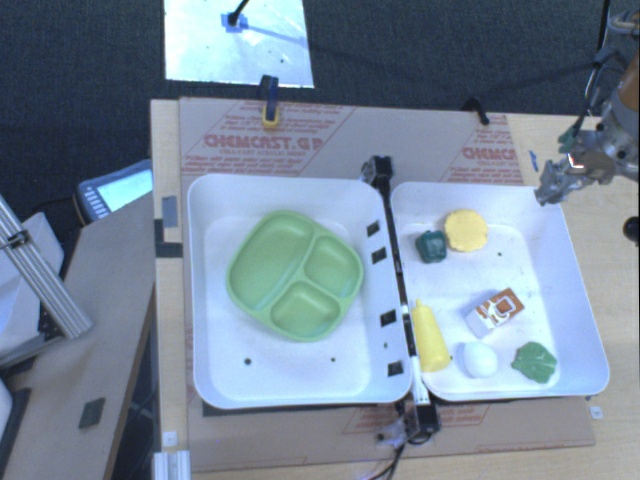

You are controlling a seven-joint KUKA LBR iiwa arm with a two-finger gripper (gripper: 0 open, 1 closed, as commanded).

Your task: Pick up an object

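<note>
**A:** What lies in the right bin (585, 298), and where is the gripper (553, 183)?

**B:** The gripper hangs above that bin's far right corner, holding nothing. I cannot tell how it is set; it is small and blurred. Below it sit six small things: a yellow disc (466, 230) touching a dark teal lump (431, 246) at the far side, a small orange-and-white carton (495, 310) mid-bin, a yellow bottle-shaped toy (430, 336) against the divider, a white ball (480, 360) and a green leafy piece (536, 362) at the near edge.

**A:** Which would handle best?

**B:** Likely the carton: it looks light, stiff and flat-sided, standing apart from the others, so a pinch across its short sides should hold. The ball would probably roll or slip.

**A:** Anything unclear?

**B:** The arm is cut off at the right edge. The left bin (215, 368) holds a green divided plate (295, 275).
</note>
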